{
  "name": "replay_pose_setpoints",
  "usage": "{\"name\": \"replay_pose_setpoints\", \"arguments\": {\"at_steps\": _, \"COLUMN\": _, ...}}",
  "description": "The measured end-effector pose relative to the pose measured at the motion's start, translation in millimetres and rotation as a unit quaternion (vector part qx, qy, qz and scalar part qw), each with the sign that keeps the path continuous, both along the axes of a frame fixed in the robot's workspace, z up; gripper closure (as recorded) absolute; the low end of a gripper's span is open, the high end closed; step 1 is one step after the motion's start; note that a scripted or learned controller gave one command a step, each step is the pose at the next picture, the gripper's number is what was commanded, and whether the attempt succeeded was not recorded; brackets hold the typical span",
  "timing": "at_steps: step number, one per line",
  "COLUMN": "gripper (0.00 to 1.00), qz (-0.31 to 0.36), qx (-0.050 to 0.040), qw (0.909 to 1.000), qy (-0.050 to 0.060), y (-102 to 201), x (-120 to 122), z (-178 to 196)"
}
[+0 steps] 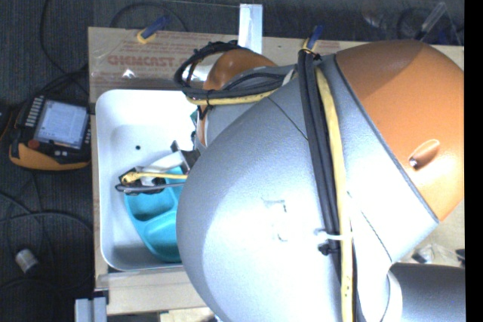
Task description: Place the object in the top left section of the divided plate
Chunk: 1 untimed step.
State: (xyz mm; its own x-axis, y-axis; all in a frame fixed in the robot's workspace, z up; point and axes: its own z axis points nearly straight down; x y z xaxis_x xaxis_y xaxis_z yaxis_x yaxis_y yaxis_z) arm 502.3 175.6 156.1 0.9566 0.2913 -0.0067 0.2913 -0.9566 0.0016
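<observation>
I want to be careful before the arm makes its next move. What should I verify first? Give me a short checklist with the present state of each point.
1. The turquoise divided plate lies inside the left white bin: ok.
2. The arm is positioned over the left white bin, above the plate: ok.
3. The plate's top left section is free to receive the object: cannot tell, the arm covers most of the plate.
4. The object is secured for placing: cannot tell, the arm blocks the view.
5. The plate sits flat and steady: cannot tell, too little of it is visible.
</observation>
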Motion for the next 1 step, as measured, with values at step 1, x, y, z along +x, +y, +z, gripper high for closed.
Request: {"name": "replay_pose_setpoints", "arguments": {"at_steps": 1, "gripper": 1.0, "qz": -0.019, "qx": 0.0005, "qw": 0.9998, "qy": 0.0, "y": 56.4, "x": 7.6, "z": 6.0}}
